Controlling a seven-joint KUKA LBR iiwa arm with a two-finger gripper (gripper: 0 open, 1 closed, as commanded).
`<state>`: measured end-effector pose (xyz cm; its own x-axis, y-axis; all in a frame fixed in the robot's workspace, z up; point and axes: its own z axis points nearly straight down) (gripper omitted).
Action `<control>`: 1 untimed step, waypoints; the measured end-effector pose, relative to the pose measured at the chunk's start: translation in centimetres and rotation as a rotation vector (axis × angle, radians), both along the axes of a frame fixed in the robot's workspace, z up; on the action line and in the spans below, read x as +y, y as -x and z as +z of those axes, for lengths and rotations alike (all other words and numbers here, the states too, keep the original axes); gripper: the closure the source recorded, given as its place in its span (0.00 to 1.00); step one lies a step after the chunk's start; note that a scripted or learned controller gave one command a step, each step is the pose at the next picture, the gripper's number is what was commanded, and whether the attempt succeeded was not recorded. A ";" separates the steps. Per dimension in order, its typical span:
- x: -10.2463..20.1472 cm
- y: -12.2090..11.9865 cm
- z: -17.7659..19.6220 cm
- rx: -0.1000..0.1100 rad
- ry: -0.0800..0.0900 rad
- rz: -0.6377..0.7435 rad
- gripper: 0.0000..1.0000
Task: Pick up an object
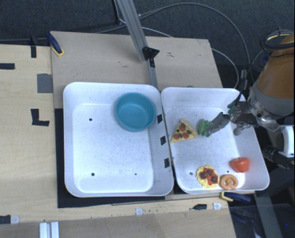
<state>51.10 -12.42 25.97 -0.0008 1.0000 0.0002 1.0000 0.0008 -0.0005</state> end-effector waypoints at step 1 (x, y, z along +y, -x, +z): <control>-0.4 0.1 -6.2 0.006 -0.001 -0.001 0.00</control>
<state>51.05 -12.85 19.76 0.0002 1.0000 0.0008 1.0000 -0.0002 -0.0063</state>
